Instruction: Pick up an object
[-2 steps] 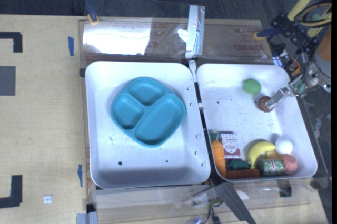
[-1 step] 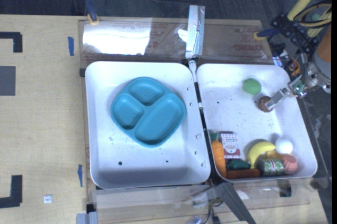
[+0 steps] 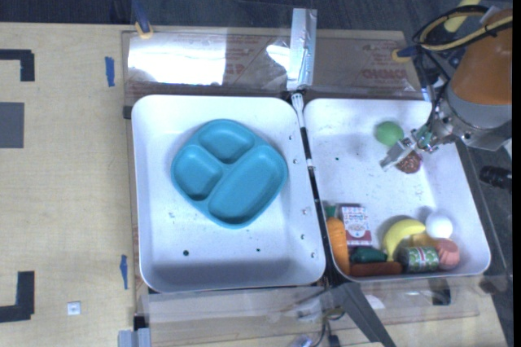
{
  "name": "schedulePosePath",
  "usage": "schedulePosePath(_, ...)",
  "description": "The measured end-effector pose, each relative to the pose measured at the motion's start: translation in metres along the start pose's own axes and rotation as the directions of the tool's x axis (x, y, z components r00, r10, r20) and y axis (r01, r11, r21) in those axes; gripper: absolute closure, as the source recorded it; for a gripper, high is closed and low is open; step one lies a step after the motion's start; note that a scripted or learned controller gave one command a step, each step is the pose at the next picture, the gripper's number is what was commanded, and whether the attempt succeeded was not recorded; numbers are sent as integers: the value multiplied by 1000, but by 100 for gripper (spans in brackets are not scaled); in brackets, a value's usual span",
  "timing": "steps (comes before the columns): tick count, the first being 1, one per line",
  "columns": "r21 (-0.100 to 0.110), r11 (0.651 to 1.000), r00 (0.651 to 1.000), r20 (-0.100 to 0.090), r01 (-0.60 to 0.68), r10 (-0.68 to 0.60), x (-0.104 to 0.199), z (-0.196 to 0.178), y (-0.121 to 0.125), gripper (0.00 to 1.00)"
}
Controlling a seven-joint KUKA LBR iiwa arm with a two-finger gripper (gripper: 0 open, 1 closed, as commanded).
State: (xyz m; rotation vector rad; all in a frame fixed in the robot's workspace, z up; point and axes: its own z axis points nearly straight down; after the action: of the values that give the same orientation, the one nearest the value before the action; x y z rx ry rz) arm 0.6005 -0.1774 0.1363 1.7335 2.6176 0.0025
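Hovering my gripper in the right bin, fingers apart, touching a brown object; green ball at ten o'clock.

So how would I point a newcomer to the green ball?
Take the right-hand white bin, the one without the blue divided plate. In its far half, next to the tool, lies a green ball. It sits apart from the clutter heaped along the bin's near edge and is plain light green.

Probably a robotics lab: taped wooden bench, two white bins, cabled arm.
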Motion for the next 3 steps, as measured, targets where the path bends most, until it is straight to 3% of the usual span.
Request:
schedulePosePath(1, 0, 994, 994, 1, -109, 109, -25, 51, 37, 0)
schedulePosePath(2, 8, 999, 999, 3, -41, 41, -2, 52, 70, 0)
schedulePosePath(3, -1, 999, 999, 5, -37, 37, 0, 40, 73, 100)
